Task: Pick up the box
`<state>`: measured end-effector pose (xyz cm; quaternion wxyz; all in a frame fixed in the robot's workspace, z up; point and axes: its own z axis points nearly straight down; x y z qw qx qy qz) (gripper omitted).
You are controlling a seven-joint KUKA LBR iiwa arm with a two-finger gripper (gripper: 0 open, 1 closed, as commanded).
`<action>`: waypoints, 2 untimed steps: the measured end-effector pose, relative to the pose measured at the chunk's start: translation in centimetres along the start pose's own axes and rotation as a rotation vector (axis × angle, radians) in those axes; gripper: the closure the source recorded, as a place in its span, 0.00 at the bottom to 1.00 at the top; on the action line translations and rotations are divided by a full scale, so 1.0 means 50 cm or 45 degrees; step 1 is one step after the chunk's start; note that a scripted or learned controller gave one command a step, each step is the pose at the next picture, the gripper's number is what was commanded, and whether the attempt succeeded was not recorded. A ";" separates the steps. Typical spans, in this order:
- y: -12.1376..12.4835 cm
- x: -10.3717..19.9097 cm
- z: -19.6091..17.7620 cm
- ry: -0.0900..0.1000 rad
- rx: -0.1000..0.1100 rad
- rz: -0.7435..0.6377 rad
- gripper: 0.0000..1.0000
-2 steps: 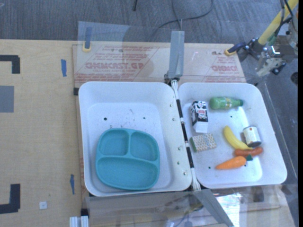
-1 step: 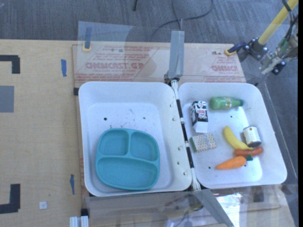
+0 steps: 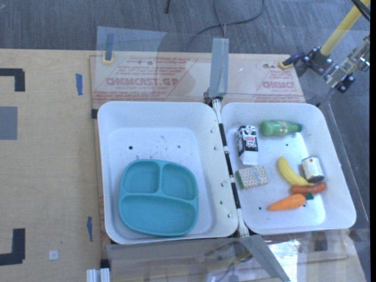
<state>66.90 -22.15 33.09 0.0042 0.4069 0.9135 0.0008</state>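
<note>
Camera view, what you've got:

- Box is in the right bin, near the bin's left wall, lying flat and turned slightly off square. Pale, speckled top. Nothing is touching it or gripping it.
- Milk carton is just behind the box, on its side, black-and-white face up. There's a narrow gap between the two (looks apart, but it's close).
- Banana lies right of the box with clear floor between them. A small can sits on its side against the banana's far end.
- Carrot is in front and to the right of the box. A red piece lies just above the carrot, touching or nearly touching the banana tip; you can't tell which.
- Green bottle is on its side at the back of the bin, well apart from the box.
- Left bin holds a teal divided plate in its front half.
</note>
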 end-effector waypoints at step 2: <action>-0.056 0.050 0.038 0.006 0.000 -0.668 1.00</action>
